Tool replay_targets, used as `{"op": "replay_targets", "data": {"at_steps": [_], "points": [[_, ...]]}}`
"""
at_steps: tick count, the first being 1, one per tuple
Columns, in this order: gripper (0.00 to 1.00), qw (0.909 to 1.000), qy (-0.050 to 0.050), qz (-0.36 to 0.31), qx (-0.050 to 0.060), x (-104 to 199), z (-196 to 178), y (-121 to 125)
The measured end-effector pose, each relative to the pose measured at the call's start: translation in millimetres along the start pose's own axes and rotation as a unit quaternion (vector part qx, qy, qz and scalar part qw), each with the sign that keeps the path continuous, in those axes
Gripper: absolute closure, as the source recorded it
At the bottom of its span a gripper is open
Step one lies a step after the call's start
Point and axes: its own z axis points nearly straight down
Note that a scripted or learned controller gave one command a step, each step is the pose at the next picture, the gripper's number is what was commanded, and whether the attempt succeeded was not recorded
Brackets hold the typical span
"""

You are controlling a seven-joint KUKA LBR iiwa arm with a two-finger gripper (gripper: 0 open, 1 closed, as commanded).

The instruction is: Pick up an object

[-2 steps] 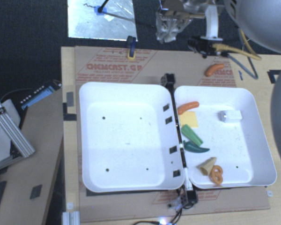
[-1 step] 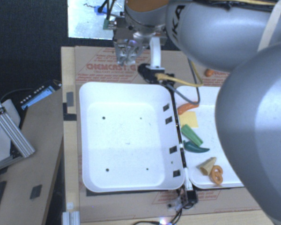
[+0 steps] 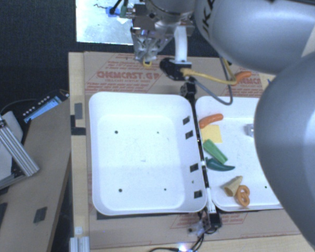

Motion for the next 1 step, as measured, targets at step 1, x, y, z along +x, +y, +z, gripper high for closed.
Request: {"op": "replay_targets", "data": {"at_steps": [1], "points": [[1.00, 1.0000, 0.001, -0.002, 0.001, 17.0, -32.7, -89.6]]}}
